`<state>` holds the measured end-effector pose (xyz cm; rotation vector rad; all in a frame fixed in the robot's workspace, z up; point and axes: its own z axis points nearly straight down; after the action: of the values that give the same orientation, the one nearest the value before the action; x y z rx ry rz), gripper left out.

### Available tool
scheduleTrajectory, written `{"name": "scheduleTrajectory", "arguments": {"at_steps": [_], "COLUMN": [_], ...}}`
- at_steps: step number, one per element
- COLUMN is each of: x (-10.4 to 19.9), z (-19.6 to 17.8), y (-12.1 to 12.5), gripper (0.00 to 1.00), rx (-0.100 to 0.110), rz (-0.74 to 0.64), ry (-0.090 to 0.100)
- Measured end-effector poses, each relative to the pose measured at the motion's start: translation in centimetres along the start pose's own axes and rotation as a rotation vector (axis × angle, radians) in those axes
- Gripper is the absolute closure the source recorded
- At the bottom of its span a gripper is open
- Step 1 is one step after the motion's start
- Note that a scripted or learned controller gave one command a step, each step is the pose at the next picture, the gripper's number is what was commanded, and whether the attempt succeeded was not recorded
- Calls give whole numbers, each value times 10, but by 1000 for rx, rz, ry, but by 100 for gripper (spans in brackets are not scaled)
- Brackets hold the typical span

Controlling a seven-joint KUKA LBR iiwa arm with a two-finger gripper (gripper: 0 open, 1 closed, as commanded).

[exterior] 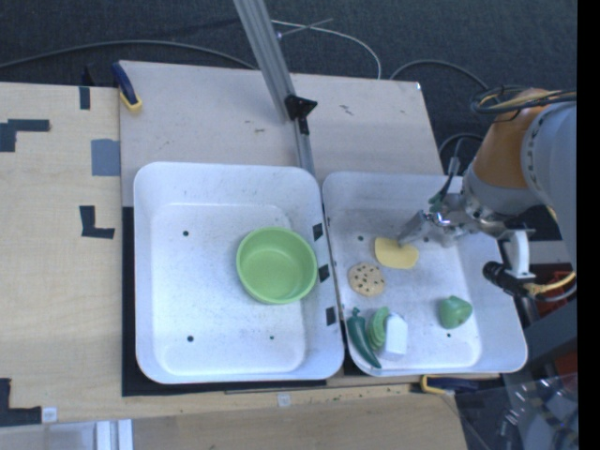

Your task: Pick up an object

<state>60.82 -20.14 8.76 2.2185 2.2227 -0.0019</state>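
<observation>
In the right bin [487, 345] my gripper [409, 235] reaches in from the right and points down-left, its tip just above the upper right edge of a flat yellow piece [397, 253]. Nothing shows between the fingers. Below the yellow piece lies a round tan cookie [366, 278]. A green lump [454, 311] sits toward the bin's right side. A cluster of green slices with a white block [380, 332] lies at the bin's front left corner. A green bowl [276, 265] stands in the left bin [187, 345].
A slanted metal pole [272, 59] with a black clamp comes down to the bins' shared rear edge. A blue and yellow clamp [126, 86] lies at the board's back left. Cables run behind the bench.
</observation>
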Motion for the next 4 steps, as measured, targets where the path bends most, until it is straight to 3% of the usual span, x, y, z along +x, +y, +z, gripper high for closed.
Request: {"name": "scheduleTrajectory", "arguments": {"at_steps": [1, 3, 4], "x": [1, 3, 3], "z": [-11, -117, -144], "y": [0, 8, 9], "gripper": [100, 100, 100], "rx": [2, -5, -3], "rz": [-1, 0, 0], "ry": [1, 0, 1]}}
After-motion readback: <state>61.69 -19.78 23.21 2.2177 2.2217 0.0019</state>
